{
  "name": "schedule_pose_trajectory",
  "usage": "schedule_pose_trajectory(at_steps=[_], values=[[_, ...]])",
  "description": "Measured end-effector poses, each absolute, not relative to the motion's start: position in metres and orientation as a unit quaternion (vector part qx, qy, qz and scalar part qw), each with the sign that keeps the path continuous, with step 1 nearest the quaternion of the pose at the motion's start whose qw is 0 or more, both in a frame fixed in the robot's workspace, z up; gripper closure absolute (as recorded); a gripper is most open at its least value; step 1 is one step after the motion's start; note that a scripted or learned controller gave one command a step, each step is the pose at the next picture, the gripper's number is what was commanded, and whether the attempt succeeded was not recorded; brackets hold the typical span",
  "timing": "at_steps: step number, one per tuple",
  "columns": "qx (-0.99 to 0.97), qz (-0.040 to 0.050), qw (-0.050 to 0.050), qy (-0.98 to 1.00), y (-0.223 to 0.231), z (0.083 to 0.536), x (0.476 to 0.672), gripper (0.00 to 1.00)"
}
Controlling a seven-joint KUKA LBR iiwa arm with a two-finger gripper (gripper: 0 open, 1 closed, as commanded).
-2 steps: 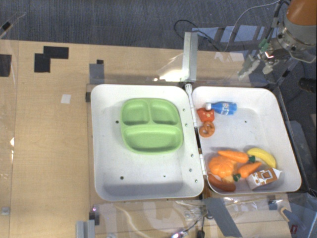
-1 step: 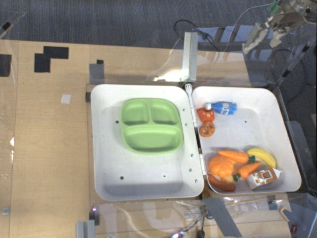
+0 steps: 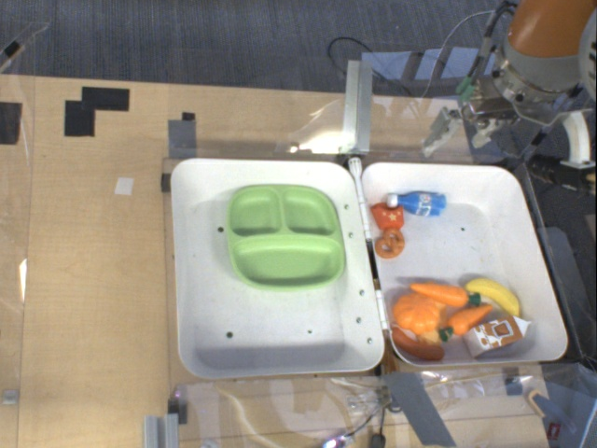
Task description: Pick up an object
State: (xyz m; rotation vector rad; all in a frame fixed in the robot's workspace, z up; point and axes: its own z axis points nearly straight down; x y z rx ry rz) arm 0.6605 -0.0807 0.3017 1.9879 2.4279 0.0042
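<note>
1. Left bin (image 3: 201, 334): white, smooth plastic look, faint sheen.
2. Right bin (image 3: 494, 217): same white smooth finish.
3. Green divided plate (image 3: 284, 234): matt plastic look, even surface.
4. Banana (image 3: 494, 295) and carrots (image 3: 448, 308): glossy, moulded plastic look.
5. Blue bottle (image 3: 417, 203): shiny, with white cap.
6. Small carton (image 3: 494, 336): printed paper look.
7. Bench (image 3: 84, 278): pale wood-grain finish, matt.
8. Arm band (image 3: 555, 12): orange, smooth and satin.
9. Far floor (image 3: 233, 17): dark ribbed texture, rough.
</note>
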Motion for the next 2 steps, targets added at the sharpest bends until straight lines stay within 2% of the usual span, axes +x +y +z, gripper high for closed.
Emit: schedule_pose_trajectory(at_steps=[1,2], values=[[0.495,0.0020,0.003,0.869,-0.085,0.268,0.670,0.00],[0.470,0.0011,0.001,0.883,-0.118,0.162,0.647,0.00]])
